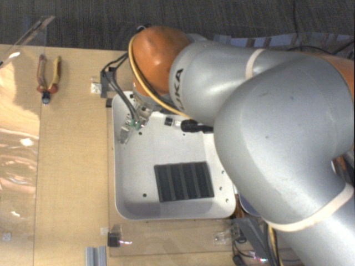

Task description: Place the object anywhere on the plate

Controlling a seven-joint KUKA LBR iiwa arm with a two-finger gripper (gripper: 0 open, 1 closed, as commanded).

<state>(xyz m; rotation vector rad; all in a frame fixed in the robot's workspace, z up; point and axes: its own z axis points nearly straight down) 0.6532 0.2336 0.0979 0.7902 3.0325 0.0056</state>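
A dark grey ribbed rectangular block (183,182) lies flat on the floor of the left white bin (126,170), toward its near side. The grey arm with its orange band (158,54) reaches over the bin's far edge. The gripper (135,121) hangs below the band at the bin's far left corner, with cables and a small green part around it, well apart from the block. Most of it is hidden by the wrist. A sliver of a blue rounded thing (244,206), perhaps the plate, peeks out beside the arm at the bin's near right corner.
The arm's bulk covers the right side of the bench and the second bin. Red-handled pliers (49,75) lie on the wooden bench at far left. A clear plastic sheet (16,137) covers the left edge. A small black clamp (114,239) sits by the bin's near corner.
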